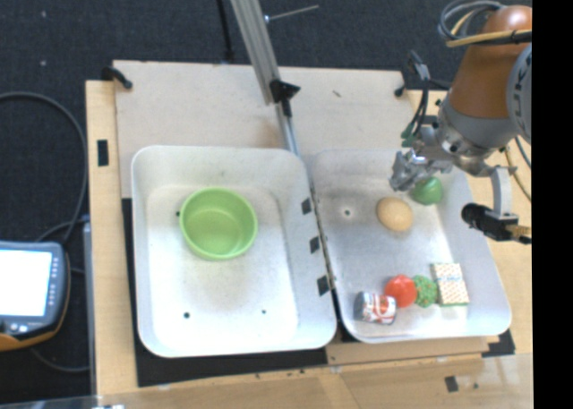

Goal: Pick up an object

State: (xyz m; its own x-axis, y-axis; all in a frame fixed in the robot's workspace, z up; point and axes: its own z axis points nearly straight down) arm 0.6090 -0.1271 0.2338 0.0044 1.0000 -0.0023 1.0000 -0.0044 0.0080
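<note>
My gripper [410, 174] hangs over the far part of the right bin [358, 228]. A small green ball [430, 191] lies just right of and below its fingertips, partly hidden by them. A tan egg-shaped object [394, 215] rests a little nearer in the same bin. At the bin's near side sit a red tomato-like object [402, 290], a green leafy piece [424, 291], a patterned box [450, 283] and a red and silver can [377, 308]. The view does not show anything held between the fingers.
The left bin [161, 309] holds a light green bowl [218, 223]. A metal post [260, 49] slants up from the bench behind the bins. A tablet [29, 291] lies off the bench at far left.
</note>
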